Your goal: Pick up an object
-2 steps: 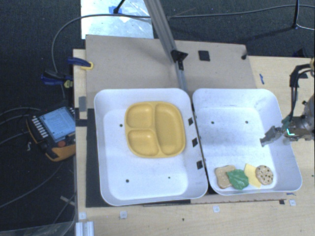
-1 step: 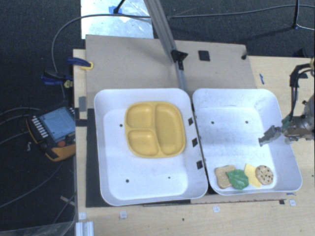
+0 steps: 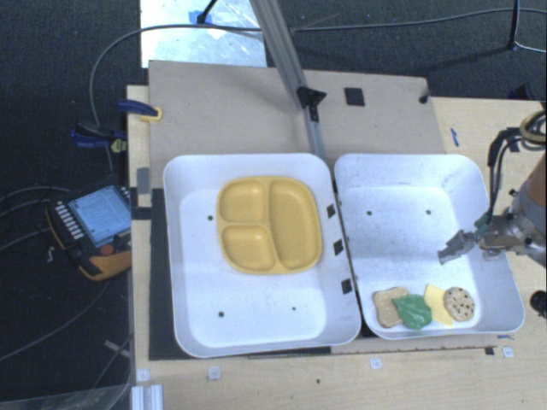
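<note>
The right bin (image 3: pixel 402 173) holds a cluster of toy food at its near edge: a slice of toast (image 3: pixel 389 307), a green leaf (image 3: pixel 414 312), a yellow cheese wedge (image 3: pixel 437 302) and a round cookie (image 3: pixel 460 303). My gripper (image 3: pixel 455 248) hovers over the right side of this bin, a little above and behind the cookie and apart from all the food. Its wrist enters from the right edge. In the left bin (image 3: pixel 184 254) lies a yellow divided plate (image 3: pixel 269 225), upright with nothing on it.
A grey pole (image 3: pixel 286 54) slants down from the top to the seam between the bins. Blue clamps (image 3: pixel 128 109) and a handheld controller (image 3: pixel 94 220) with cables lie off the bench at the left.
</note>
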`<state>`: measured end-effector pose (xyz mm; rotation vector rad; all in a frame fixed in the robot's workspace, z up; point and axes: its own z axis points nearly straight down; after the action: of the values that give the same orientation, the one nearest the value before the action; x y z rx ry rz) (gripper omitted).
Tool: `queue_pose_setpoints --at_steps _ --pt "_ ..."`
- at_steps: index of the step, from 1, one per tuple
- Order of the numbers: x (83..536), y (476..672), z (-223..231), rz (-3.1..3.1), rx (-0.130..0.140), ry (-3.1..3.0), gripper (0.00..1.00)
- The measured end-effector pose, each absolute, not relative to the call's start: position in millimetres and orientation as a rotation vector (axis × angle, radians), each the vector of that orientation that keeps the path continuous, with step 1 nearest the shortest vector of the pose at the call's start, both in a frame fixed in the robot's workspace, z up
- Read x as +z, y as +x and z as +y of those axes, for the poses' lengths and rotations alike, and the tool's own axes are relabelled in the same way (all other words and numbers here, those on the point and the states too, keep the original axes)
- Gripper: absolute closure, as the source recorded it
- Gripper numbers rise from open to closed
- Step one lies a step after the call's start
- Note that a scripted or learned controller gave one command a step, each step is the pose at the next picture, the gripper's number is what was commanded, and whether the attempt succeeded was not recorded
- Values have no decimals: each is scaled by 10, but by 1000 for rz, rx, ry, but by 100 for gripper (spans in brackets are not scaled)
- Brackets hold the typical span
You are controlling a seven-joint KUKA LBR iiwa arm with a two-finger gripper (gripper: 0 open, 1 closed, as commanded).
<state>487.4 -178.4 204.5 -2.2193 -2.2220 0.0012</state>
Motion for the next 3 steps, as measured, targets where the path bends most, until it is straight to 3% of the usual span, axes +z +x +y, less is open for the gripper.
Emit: queue_pose_setpoints --at_steps 2,3 --pt "892 4880 -1761 -2221 1 -2219 0" --pt "1025 4889 -1766 -2223 -1 -2223 100"
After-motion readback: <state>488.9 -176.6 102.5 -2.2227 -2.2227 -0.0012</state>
